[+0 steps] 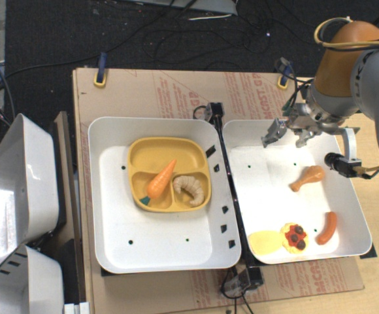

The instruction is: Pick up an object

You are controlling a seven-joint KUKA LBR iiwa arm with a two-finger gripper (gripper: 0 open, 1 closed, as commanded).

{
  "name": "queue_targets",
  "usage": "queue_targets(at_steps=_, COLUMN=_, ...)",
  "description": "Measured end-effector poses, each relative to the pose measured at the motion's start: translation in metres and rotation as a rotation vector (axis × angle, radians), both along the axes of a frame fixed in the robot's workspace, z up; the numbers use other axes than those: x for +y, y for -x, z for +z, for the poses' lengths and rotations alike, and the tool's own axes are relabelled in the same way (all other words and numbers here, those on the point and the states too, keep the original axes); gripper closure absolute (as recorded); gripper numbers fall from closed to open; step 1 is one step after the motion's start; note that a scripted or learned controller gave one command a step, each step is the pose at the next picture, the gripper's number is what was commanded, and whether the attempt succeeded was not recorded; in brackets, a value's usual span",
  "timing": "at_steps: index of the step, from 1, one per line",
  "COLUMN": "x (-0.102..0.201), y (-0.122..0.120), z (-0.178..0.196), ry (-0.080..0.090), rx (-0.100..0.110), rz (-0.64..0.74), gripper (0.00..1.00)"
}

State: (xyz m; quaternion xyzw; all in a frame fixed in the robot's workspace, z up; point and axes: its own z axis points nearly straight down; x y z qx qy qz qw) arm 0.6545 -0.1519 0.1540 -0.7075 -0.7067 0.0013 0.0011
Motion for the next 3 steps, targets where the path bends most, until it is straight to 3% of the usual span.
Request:
queue_targets(at_steps=1, x=0.004, y=0.0, z=-0.064, ry=-0.001, rx=0.001, rz=0.004, gripper=0.0)
queue_targets(at_steps=2, x=0.004, y=-0.002, z=-0.049, ry=0.0, rx=-0.006, rz=0.004, gripper=1.0)
queue_targets(at_steps=3, x=0.005, y=-0.002, z=0.015, ry=0.001, rx=-0.011, rz=0.004, gripper=1.0)
